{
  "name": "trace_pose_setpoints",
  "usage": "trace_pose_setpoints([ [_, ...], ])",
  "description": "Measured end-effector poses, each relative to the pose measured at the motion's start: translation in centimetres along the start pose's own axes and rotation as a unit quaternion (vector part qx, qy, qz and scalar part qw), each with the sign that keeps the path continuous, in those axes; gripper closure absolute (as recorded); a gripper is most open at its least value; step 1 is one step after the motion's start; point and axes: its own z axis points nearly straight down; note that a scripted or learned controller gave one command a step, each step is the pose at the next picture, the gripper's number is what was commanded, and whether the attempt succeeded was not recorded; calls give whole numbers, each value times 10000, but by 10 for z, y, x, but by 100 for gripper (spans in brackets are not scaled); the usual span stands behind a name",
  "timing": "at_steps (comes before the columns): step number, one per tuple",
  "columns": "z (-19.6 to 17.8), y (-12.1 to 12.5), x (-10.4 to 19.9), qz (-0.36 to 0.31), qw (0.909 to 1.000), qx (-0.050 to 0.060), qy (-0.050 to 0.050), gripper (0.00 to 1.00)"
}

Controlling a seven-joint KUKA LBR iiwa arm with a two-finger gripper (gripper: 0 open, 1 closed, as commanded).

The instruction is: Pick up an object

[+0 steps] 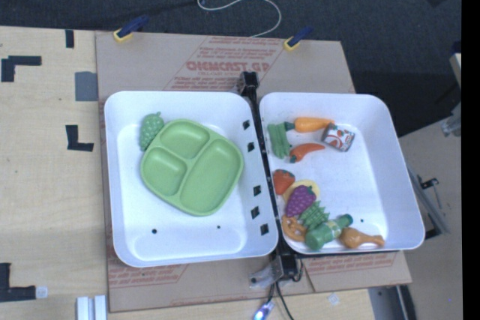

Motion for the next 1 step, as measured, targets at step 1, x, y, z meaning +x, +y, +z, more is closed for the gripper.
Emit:
trace_pose_setpoints([
  [1, 15, 0, 0, 0, 10000, -2, -1, 100],
])
